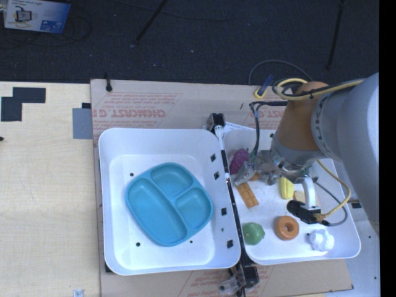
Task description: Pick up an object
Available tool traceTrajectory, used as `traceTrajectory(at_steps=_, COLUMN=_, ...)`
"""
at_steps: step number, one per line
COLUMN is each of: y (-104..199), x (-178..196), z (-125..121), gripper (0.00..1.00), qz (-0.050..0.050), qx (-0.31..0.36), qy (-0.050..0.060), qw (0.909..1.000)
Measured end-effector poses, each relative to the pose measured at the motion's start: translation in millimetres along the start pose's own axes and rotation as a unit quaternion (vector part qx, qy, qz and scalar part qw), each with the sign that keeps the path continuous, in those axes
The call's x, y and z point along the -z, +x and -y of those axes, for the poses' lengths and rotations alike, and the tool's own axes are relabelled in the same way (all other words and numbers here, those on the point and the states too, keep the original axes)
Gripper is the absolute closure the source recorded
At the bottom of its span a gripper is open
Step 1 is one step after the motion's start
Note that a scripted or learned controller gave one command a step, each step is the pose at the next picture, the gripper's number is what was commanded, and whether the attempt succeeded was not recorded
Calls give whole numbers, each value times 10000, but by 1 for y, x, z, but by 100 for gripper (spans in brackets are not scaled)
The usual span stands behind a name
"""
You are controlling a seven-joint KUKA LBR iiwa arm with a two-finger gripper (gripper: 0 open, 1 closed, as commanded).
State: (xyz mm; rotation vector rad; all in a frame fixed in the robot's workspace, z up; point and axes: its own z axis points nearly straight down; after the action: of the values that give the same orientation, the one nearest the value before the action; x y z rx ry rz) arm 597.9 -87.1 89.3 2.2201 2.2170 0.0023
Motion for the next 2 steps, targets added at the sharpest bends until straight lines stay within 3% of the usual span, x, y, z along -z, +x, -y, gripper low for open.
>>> traceTrajectory(at_steps=1, y=-11, x=-4, z=-42, gripper=0, qz=-10, qx=18, qy=36, qw=10000)
traceTrajectory(at_steps=2, y=-10, x=5, z=-42, gripper=100, qz=-22, qx=38, qy=57, qw=10000)
